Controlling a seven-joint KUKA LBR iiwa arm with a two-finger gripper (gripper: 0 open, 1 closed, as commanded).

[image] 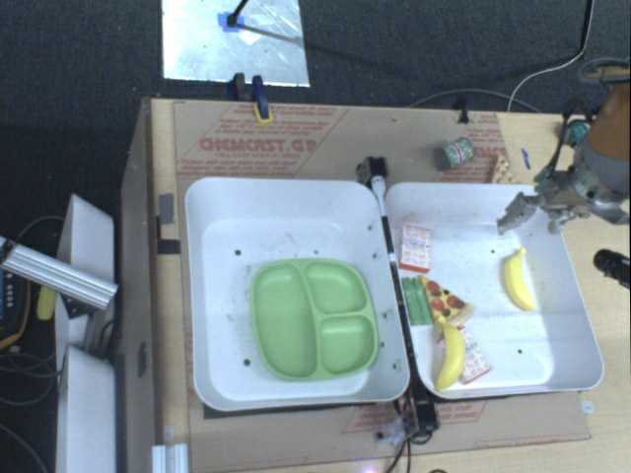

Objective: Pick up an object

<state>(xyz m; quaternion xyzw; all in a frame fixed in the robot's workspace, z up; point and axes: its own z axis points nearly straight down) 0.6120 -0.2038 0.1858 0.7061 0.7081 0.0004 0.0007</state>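
In the right bin (572, 363) lie two yellow bananas: one (518, 280) toward the right, the other (451, 355) near the front left. A toy pizza slice (449, 304), a green piece (416, 302) and two red-and-white packets (415, 246) (476, 363) sit along the bin's left side. My gripper (535, 214) hangs over the bin's back right corner, above and behind the right banana. Its fingers (513, 215) are spread open with nothing between them.
The left bin (217, 215) holds a green divided plate (315, 318). A small greenish can (455, 152) lies on the cardboard behind the right bin. The ridge between the bins (387, 254) runs front to back.
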